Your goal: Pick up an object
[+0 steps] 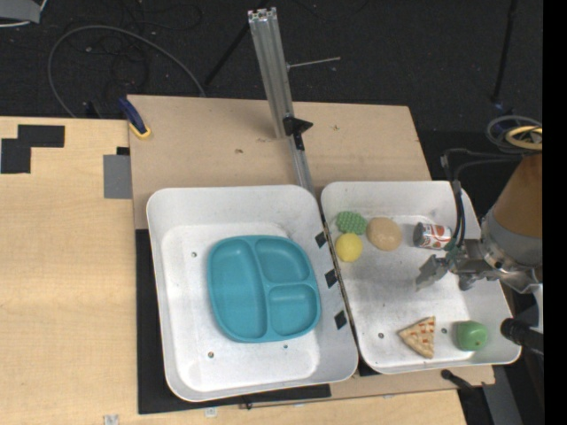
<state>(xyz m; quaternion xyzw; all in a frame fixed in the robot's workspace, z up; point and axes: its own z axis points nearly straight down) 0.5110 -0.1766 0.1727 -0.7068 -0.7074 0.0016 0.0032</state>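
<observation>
My gripper (pixel 446 277) hangs over the right side of the right bin (pixel 390 348), open, its dark fingers spread with nothing between them. A small red and white can (pixel 433 235) lies on its side just beyond the gripper. Further left in the same bin are a tan round object (pixel 384 234), a yellow lemon (pixel 348 248) and a green bumpy object (pixel 351 222). Nearer the front edge lie a pizza slice (pixel 419 336) and a green apple (pixel 470 334).
The left bin (pixel 177 228) holds a teal divided tray (pixel 263 287). An upright metal post (pixel 273 69) rises behind the gap between the bins. The grey arm with its orange band (pixel 523 211) enters from the right.
</observation>
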